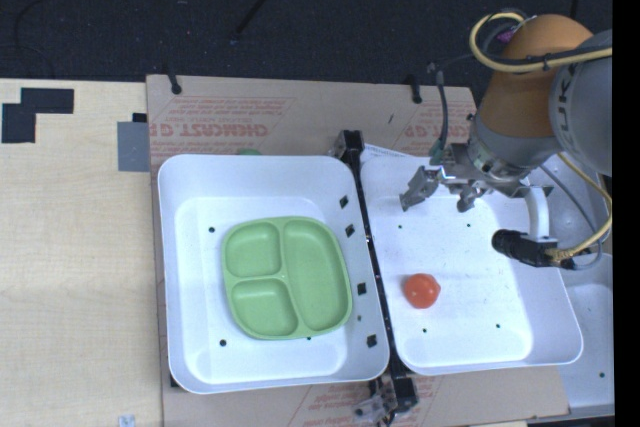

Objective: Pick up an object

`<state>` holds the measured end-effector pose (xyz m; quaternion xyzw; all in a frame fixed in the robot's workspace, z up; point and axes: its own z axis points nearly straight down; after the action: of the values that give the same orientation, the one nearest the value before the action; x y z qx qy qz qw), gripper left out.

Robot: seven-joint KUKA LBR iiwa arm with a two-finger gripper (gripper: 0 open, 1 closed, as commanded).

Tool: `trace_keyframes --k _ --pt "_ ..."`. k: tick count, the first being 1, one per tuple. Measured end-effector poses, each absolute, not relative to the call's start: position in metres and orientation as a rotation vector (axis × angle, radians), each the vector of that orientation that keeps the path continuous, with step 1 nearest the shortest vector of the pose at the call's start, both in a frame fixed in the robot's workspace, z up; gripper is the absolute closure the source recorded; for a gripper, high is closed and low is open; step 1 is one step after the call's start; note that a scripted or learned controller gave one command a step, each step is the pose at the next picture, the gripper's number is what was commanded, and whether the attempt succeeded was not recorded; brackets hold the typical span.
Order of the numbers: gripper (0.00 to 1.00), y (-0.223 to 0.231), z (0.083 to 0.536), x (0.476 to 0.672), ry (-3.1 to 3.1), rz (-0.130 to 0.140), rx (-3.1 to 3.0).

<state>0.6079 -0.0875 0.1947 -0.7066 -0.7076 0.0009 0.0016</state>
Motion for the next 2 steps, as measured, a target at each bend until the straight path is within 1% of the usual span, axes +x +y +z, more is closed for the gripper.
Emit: trace_keyframes --k 1,2 --pt "0.00 -0.089 0.133 0.613 -2.218 0.008 -2.216" --pt "0.00 -0.088 0.085 0.612 -2.217 0.006 -2.218"
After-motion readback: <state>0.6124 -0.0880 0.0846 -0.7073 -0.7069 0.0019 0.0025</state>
